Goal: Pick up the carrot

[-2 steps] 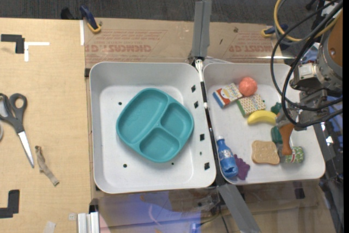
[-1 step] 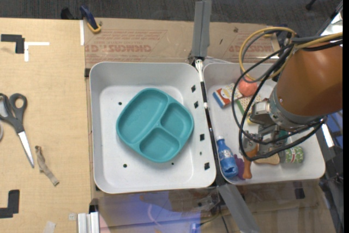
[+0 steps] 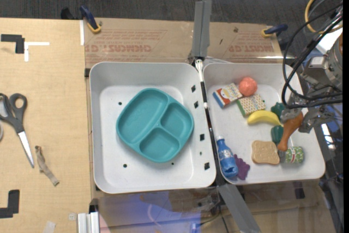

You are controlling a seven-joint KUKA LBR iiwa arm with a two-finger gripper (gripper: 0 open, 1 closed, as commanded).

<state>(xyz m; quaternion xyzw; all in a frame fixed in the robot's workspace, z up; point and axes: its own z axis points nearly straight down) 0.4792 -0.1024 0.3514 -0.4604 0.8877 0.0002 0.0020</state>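
The orange carrot point(image 3: 286, 132) lies at a slant in the right bin point(image 3: 313, 172), close to its right wall. Its upper end points up and right, and its lower end rests between a bread slice point(image 3: 265, 153) and a small green can point(image 3: 293, 155). My gripper point(image 3: 301, 115) hangs at the carrot's upper end, low over the bin's right side, with cables trailing behind it. A green piece point(image 3: 277, 111) sits just left of the gripper. Whether the carrot's tip is gripped is hidden by the gripper body.
The right bin also holds a banana point(image 3: 263, 117), a pinkish-red fruit point(image 3: 248, 85), a small box point(image 3: 227, 95), a blue bottle point(image 3: 224, 155) and a purple item point(image 3: 241, 167). The left bin has a teal divided plate point(image 3: 155, 125). Scissors point(image 3: 16, 117) lie on the bench at far left.
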